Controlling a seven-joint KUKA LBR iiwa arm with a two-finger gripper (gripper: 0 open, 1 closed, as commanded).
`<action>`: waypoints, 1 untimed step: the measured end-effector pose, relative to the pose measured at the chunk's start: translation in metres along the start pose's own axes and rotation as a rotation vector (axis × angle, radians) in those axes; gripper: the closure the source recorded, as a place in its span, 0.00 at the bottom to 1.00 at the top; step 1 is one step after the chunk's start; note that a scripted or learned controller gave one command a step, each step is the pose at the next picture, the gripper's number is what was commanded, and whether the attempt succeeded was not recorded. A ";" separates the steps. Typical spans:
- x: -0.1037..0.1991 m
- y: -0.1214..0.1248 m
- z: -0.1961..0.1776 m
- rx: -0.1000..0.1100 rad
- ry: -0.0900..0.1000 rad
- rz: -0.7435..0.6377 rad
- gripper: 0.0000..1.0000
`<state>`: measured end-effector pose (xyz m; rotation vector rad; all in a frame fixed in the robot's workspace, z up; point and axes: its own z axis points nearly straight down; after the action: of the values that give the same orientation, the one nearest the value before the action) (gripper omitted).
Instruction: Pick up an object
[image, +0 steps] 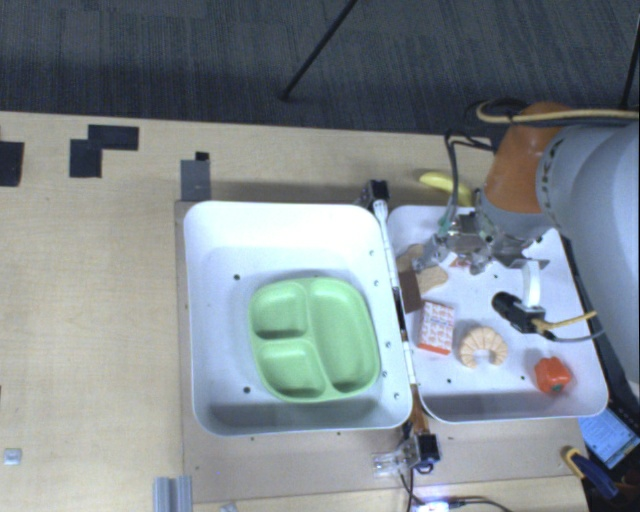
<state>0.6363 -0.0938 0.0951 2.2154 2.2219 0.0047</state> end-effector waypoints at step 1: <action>0.001 0.002 -0.012 -0.004 0.001 -0.005 1.00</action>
<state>0.6379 -0.0926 0.1069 2.2085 2.2252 0.0099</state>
